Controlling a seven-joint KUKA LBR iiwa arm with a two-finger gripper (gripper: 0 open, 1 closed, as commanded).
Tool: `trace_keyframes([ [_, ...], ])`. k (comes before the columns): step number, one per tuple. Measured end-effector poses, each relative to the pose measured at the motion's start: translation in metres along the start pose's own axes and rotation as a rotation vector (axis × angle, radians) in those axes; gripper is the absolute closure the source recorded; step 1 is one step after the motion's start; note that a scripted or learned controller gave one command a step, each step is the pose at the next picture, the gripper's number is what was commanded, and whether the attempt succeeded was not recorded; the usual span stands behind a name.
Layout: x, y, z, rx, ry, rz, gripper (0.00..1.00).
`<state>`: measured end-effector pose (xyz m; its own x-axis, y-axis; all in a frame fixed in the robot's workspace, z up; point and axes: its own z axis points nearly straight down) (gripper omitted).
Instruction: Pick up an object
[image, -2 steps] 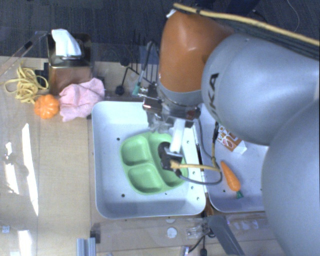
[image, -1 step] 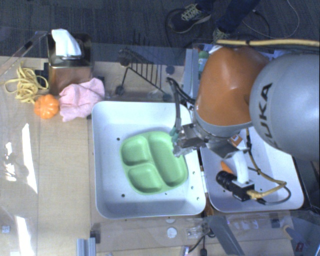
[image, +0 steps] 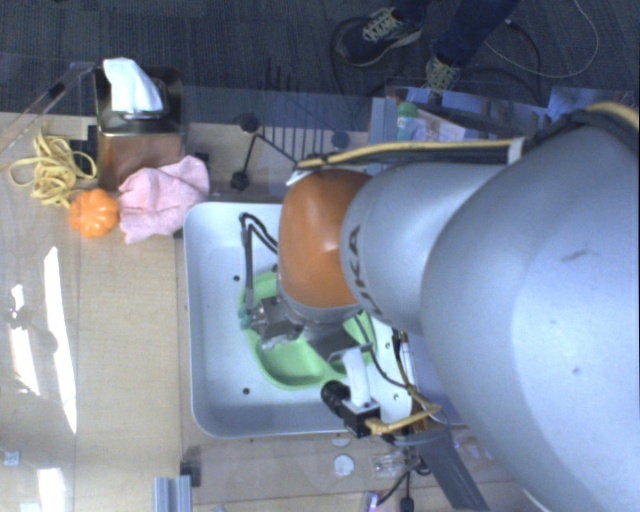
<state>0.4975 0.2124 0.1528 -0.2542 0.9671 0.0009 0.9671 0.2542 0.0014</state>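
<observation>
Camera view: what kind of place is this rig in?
Probably a robotics lab or test cell, not a home. A grey arm with an orange band works over a shallow white bin on a pale wooden bench, loose cables run around it, and a bystander's sneakers show on dark carpet.

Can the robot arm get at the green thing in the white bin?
Probably yes: the arm hangs right above the green thing in the white bin, and nothing shows between them. Its wrist hides the fingers, though.
</observation>
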Motion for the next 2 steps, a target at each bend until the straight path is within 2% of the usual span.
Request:
trace_keyframes([
  [1, -0.057, 0.004, 0.044, -0.009, 0.004, -0.272, 1.00],
  [2, -0.167, 0.009, -0.032, -0.004, -0.002, -0.259, 1.00],
])
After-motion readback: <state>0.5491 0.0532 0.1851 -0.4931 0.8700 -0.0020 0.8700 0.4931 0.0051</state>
